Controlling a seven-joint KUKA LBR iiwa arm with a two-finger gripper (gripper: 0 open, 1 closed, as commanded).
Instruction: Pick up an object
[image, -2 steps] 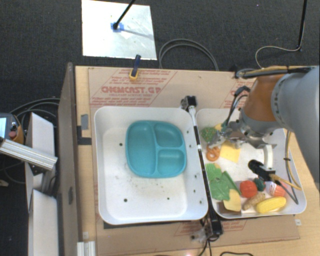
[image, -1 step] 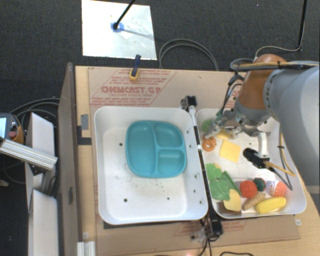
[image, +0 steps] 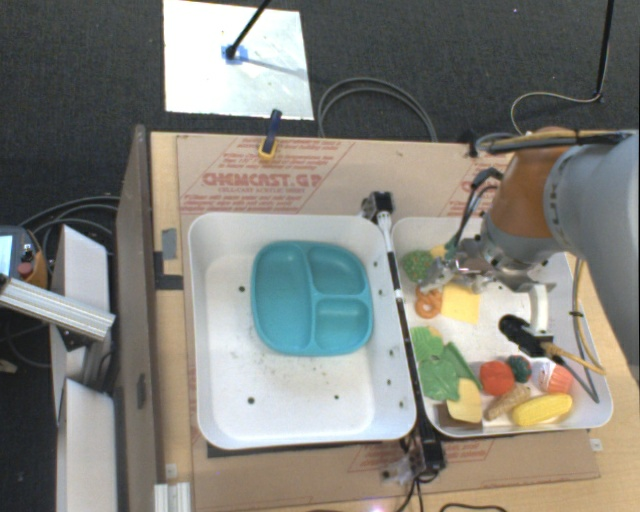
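My gripper (image: 452, 268) is low in the far part of the right bin (image: 590, 420). It sits just right of a green broccoli piece (image: 416, 264) and just above a yellow cheese slice (image: 461, 304). An orange ring (image: 429, 304) lies left of the cheese. Nothing shows clearly held. Nearer the front lie a green lettuce leaf (image: 438, 362), a red tomato (image: 496, 376), a yellow corn cob (image: 541, 408) and a yellow wedge (image: 465, 404).
The left bin (image: 225, 400) holds a teal divided plate (image: 311, 298). A rail (image: 396, 290) divides the two bins. The arm's grey body and orange band (image: 525, 195) hang over the right bin's far right corner. A small orange and white item (image: 555, 378) lies by the tomato.
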